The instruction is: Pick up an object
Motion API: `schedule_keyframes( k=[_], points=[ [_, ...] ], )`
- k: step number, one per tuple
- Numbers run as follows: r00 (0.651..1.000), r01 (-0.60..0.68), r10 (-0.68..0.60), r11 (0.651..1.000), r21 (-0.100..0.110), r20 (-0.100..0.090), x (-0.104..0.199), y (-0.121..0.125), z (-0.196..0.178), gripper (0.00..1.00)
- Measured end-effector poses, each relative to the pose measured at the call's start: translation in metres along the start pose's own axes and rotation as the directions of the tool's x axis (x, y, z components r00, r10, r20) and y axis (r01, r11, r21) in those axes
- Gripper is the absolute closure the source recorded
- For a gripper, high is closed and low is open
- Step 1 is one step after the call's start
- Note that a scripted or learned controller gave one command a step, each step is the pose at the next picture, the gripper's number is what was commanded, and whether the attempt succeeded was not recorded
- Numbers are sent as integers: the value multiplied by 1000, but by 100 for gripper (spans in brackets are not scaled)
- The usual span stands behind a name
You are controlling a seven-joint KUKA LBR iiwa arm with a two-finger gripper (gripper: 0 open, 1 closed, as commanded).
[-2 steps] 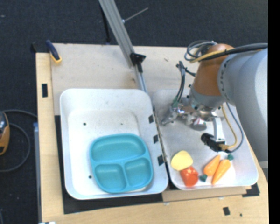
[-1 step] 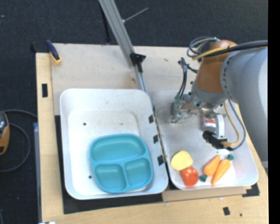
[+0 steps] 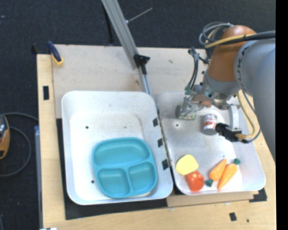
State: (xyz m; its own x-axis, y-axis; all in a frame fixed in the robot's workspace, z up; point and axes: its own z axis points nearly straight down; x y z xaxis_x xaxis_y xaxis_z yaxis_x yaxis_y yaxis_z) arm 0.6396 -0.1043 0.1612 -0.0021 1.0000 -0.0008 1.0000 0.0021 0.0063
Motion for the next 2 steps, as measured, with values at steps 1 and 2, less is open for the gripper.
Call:
schedule_keyframes(
  k=[1, 2],
  points=[
    [1000, 0, 0, 1000, -1, 0, -1, 2, -55, 100],
    [1000, 3, -3, 1000, 6, -1, 46, -15, -55, 100]
  ],
)
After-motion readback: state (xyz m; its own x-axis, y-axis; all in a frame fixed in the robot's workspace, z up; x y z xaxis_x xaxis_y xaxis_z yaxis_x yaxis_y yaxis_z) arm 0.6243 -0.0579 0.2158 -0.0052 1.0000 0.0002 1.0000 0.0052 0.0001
